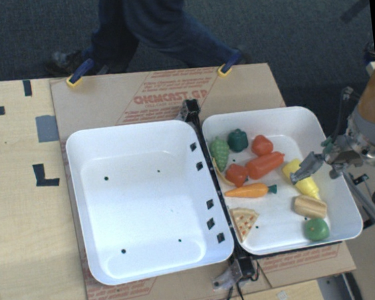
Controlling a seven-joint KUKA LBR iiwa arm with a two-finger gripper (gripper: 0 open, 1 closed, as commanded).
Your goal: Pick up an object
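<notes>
I see pincer (308, 168) over right bin (315, 119), on yellow toy (304, 181); grip state unclear. Cardboard (161, 95) covers tabletop (18, 199).

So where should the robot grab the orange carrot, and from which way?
Probably across the middle of the carrot, coming straight down from above. It lies flat on the right bin's floor, long and thin, pointing left to right, with bare floor below it and little room above, where the red pieces lie close. So the tool would close across its narrow width.
</notes>
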